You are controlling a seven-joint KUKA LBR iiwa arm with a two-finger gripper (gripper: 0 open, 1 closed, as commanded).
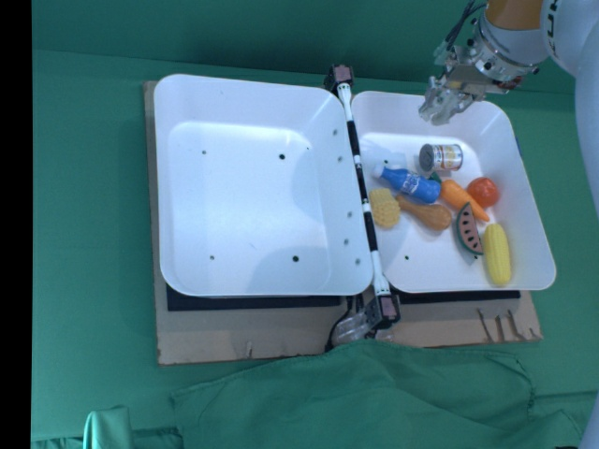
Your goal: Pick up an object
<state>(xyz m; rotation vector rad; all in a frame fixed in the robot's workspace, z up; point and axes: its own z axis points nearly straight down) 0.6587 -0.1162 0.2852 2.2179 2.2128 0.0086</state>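
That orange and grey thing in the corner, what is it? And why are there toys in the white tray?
That is a robot arm, and the metal claw at its end is its gripper, which works like a hand. A camera above the bench looks down at a slant, so you see everything from overhead.

Two shallow white trays sit side by side. The right tray holds pretend food: a small can, a blue bottle, a corn cob, a watermelon slice, a tomato, a carrot and a few more.

The robot's job is to pick one up. Right now the claw hovers above the top of that tray, with nothing in it.
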